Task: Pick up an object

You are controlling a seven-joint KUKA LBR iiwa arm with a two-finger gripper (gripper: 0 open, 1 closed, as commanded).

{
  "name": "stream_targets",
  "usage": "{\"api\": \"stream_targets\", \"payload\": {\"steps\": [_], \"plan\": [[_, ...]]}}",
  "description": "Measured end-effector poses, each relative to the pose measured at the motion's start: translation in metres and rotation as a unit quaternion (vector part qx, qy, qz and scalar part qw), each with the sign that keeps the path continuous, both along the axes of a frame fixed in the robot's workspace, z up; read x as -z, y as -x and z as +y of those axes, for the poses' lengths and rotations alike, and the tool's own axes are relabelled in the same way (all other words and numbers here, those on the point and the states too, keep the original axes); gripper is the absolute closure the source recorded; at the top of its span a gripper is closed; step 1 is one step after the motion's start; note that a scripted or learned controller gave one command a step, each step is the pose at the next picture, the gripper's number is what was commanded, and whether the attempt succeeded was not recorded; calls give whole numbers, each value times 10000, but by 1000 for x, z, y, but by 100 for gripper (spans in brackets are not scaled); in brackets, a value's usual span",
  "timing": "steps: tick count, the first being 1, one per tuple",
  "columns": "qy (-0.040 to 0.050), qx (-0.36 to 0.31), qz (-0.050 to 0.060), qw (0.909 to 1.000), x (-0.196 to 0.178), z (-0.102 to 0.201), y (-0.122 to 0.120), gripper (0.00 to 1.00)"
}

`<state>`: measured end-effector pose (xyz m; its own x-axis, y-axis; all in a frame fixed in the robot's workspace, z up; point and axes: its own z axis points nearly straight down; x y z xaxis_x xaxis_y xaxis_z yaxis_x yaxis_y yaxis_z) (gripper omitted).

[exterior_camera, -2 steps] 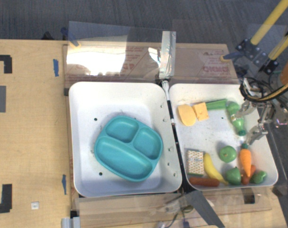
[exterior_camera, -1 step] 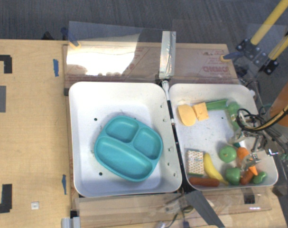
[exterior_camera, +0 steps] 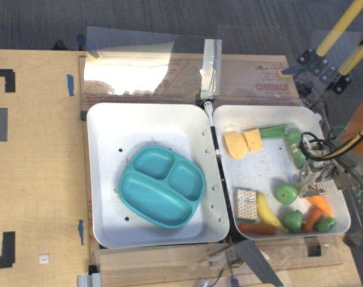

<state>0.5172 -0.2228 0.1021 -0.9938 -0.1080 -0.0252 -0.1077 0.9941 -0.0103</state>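
The right bin (exterior_camera: 259, 172) holds toy food. My gripper (exterior_camera: 309, 180) hangs low over the bin's right side, just right of and above a round green apple (exterior_camera: 286, 194). An orange carrot (exterior_camera: 320, 205) lies directly below the gripper. Cables hide the wrist. Further items are a yellow banana (exterior_camera: 266, 211), two yellow cheese pieces (exterior_camera: 235, 144), a long green cucumber (exterior_camera: 273, 131) and a small printed box (exterior_camera: 247, 203). I see nothing lifted off the bin floor.
The left bin (exterior_camera: 109, 130) carries a teal divided plate (exterior_camera: 162, 186). A red sausage (exterior_camera: 257, 228) and a green pepper (exterior_camera: 293, 220) lie along the right bin's front wall. A clear panel (exterior_camera: 133, 64) stands behind the bins, and yellow bars (exterior_camera: 342, 23) cross the top right.
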Motion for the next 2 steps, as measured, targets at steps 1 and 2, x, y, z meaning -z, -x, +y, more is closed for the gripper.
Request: {"api": "stream_targets", "payload": {"steps": [1,2], "plan": [[-48,1186,68,9929,14,0,-77,100],[-63,2005,26,9797,-86,17,-150,100]]}}
